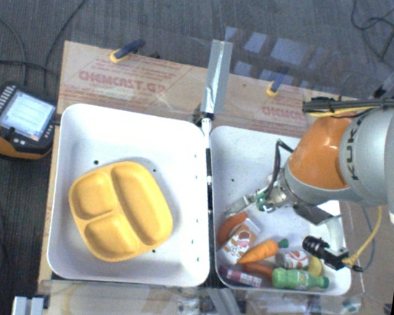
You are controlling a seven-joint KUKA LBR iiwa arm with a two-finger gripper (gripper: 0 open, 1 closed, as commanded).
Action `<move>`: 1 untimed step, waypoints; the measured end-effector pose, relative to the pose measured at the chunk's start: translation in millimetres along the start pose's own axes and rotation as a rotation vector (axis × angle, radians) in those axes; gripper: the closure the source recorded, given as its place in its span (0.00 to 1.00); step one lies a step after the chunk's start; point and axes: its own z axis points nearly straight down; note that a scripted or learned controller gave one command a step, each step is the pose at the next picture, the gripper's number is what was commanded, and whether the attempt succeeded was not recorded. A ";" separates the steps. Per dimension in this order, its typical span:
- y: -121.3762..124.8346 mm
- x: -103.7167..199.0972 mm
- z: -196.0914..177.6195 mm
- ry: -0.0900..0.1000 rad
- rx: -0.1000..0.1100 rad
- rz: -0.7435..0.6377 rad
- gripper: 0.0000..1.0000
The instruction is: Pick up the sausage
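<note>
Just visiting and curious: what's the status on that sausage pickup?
Gripper low in right bin, fingers unclear. Sausage on bin floor by left wall, not held. Carrot, green bottle and packets crowd beside it.

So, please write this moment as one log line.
task: pick sausage | gripper: above right bin | sausage: in bin, not held

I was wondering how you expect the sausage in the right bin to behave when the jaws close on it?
The sausage looks smooth and rounded, so it may slip or roll. It seems small and probably light. It lies against the bin wall beside a packet, which may crowd the gripper.
</note>
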 end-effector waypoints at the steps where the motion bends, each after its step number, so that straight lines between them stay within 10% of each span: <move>1: 1.3 0.5 -9.6 0.003 -0.002 0.001 1.00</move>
